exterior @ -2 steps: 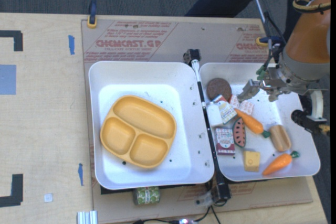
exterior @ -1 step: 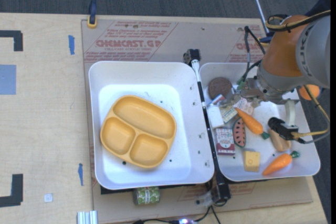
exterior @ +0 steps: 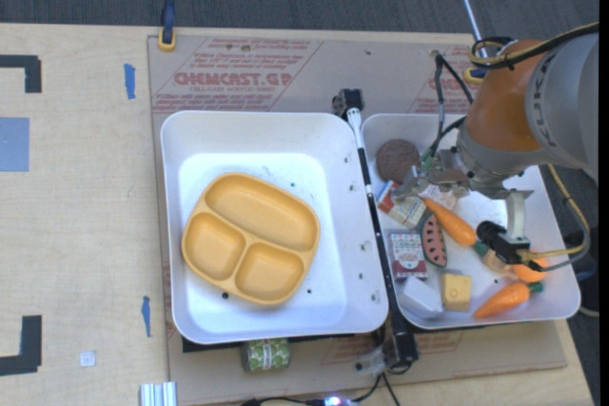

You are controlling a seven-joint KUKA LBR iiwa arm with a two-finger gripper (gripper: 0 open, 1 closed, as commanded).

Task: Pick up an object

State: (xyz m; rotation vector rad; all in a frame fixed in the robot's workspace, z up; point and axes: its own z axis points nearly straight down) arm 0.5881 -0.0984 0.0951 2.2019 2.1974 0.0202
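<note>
camera view: two white bins side by side on the desk [exterior: 76, 233]; the left bin [exterior: 190, 147] carries a yellow divided plate [exterior: 250, 238]; the right bin [exterior: 561, 299] carries a jumble of small toy foods
arm: grey with an orange band, reaching in from the right and hanging over the upper middle of the right bin
pincer: [exterior: 440, 174] low among the clutter, just above the orange carrot [exterior: 451, 222]; the wrist hides the tips, so how wide it stands and whether it grips or touches anything i cannot tell
task's thing: no single item is set; the carrot lying aslant in the middle of the right bin looks the nearest candidate
handling, as a guess: a light, stiff, smooth plastic toy; its taper could let it slip or roll out of a pinch; not fragile
where to take hold: across the thicker middle, jaws square to its length
neighbours: a watermelon slice [exterior: 434, 241] just beside it on the left; a brown round piece [exterior: 397, 156] near the bin's upper left; a red printed packet [exterior: 407, 255] below; a yellow cheese block [exterior: 457, 290] and a second carrot [exterior: 504, 298] toward the near edge
risk: crowding may jam a finger against the slice
</note>
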